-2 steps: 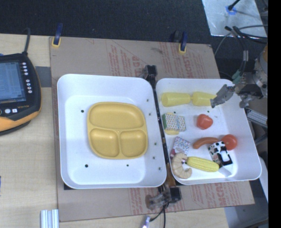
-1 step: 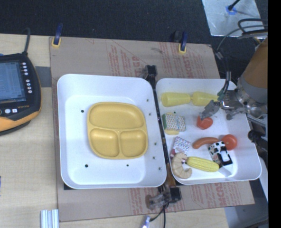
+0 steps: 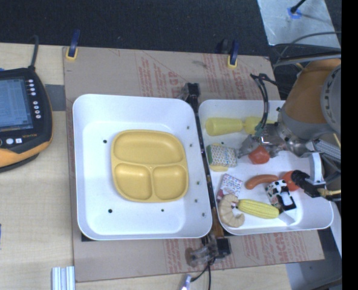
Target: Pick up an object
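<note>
The right bin (image 3: 306,222) holds several small toys. Among them are a yellow squash-like piece (image 3: 226,125), a round red piece (image 3: 259,156), a red sausage (image 3: 262,180), a corn cob (image 3: 259,209) and a black-and-white cow figure (image 3: 280,194). My gripper (image 3: 256,145) reaches in from the right, low over the bin's middle. Its tip is right above the red piece and seems to touch its upper edge. Nothing is lifted clear of the bin.
The left bin (image 3: 94,210) carries a yellow divided plate (image 3: 150,165). A green-yellow block (image 3: 221,156), a pink packet (image 3: 230,183) and a beige curled piece (image 3: 229,211) lie by the right bin's left wall. A tablet (image 3: 13,116) sits at far left.
</note>
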`<state>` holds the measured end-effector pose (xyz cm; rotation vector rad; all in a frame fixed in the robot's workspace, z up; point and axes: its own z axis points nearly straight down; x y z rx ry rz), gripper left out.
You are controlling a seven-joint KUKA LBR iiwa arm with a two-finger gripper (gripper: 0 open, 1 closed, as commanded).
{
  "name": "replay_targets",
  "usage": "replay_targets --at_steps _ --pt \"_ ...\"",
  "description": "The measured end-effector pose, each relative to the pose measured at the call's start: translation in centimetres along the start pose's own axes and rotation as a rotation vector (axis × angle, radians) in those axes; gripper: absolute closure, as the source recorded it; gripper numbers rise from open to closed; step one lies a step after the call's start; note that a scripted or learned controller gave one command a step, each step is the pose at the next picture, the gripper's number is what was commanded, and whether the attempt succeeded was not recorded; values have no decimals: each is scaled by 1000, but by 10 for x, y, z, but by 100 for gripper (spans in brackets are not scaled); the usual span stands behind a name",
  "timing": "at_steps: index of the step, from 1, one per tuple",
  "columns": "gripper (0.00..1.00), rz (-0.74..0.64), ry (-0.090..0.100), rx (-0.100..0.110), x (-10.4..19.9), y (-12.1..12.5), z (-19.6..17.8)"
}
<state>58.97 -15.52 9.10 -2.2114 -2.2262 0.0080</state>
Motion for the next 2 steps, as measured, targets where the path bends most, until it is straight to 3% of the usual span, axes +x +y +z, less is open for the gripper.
replay_targets --at_steps 1,2 --pt "100 -4 -2 1 -1 0 -11" --pt "100 2 2 -5 66 59 -102"
